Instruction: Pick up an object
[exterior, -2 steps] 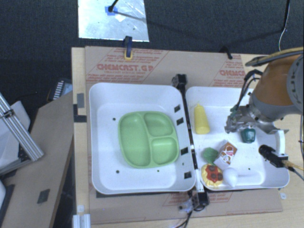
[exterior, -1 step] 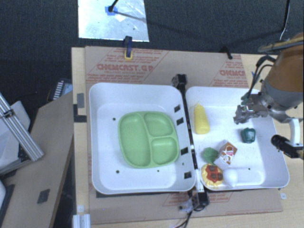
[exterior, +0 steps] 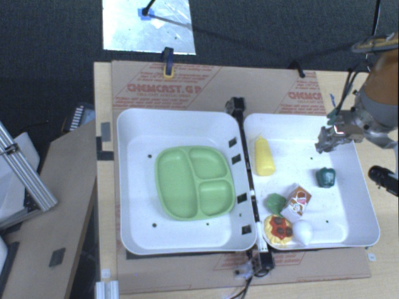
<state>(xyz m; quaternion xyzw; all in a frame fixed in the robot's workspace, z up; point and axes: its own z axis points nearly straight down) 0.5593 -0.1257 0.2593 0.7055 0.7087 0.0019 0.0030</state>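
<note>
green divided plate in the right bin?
No. The green divided plate lies in the left bin; the right bin has the small items.

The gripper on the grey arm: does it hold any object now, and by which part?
Nothing is held. The gripper hangs over the right white bin, apart from the dark green toy pepper below it.

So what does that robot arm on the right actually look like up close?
The arm is a rounded grey body with an orange band above the wrist. It ends in a small dark grey gripper of blocky metal parts, with a tiny reddish light on it. Thin dark cables run alongside.
</note>
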